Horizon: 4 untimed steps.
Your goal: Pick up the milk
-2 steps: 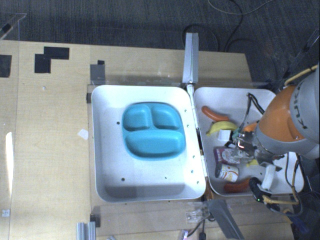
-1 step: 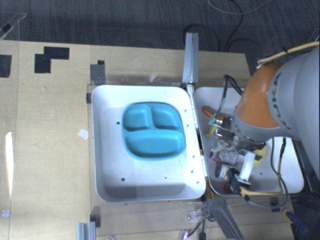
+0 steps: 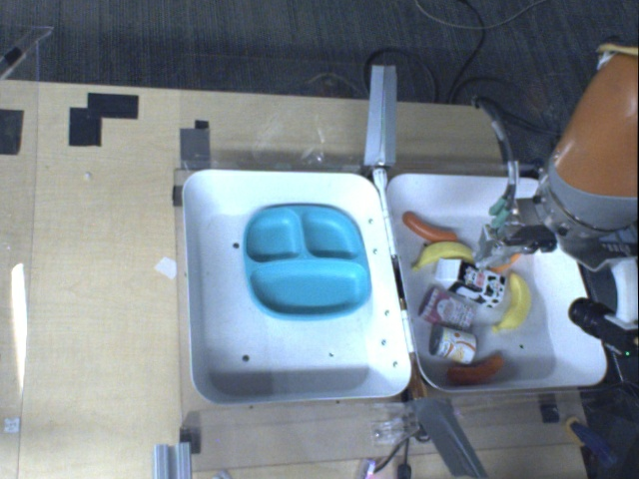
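The milk carton (image 3: 480, 284), black-and-white patterned, lies in the right bin (image 3: 579, 362) directly beneath the jaws (image 3: 496, 245), which hover at its top edge; whether they are parted or clenched I cannot tell. Bananas (image 3: 517, 305) flank the carton, a sausage (image 3: 430, 228) beyond.

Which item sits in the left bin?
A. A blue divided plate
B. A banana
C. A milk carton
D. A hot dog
A: the blue divided plate lies in the left bin; the bananas, sausages and milk carton are in the right bin.
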Available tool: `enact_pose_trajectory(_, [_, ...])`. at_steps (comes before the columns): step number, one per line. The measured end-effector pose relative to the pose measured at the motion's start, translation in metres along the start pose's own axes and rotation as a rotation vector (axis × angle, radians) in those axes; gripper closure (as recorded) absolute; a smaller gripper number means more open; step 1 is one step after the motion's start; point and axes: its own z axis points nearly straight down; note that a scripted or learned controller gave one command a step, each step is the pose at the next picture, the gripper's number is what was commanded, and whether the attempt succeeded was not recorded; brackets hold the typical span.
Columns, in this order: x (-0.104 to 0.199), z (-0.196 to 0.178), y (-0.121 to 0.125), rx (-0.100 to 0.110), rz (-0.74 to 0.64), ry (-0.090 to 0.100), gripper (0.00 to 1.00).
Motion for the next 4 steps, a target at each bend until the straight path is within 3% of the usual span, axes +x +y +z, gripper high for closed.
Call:
enact_pose_trajectory(1, [0.026, -0.105, 0.032, -0.001, -0.214, 0.0, 1.0])
enact_pose_trajectory(2, [-0.015, -0.121, 0.113, -0.002, -0.531, -0.001, 1.0])
enact_pose_trajectory(3, [-0.052, -0.12, 0.178, -0.001, -0.559, -0.002, 1.0])
enact_pose_trajectory(4, [-0.118, -0.121, 0.151, -0.001, -0.731, -0.003, 1.0])
